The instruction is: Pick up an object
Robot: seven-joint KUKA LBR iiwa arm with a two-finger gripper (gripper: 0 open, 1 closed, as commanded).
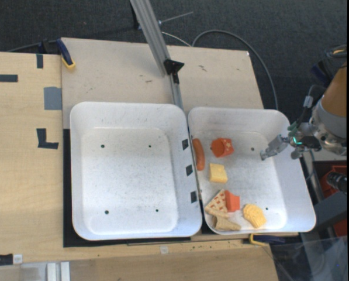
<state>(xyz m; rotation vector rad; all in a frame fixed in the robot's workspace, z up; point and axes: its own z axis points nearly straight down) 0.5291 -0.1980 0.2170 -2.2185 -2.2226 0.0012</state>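
Observation:
My gripper (272, 148) hangs over the right part of the right bin (282, 122), with nothing between its fingers; the grey fingertips point left. To its left in that bin lie a red-orange block (222, 147), a sausage (198, 153) along the left wall and a yellow cheese cube (218, 173). Nearer the front sit a pizza slice (217, 203), a small red piece (232, 202), a tan cracker (227, 223) and a yellow corn-like piece (254, 215). The gripper stands well to the right of all of them.
The left bin (83, 119) sits beside the right one on the bench. A metal pole (154, 31) slants down from the top to the seam between the bins. A cable (244, 43) loops behind the right bin.

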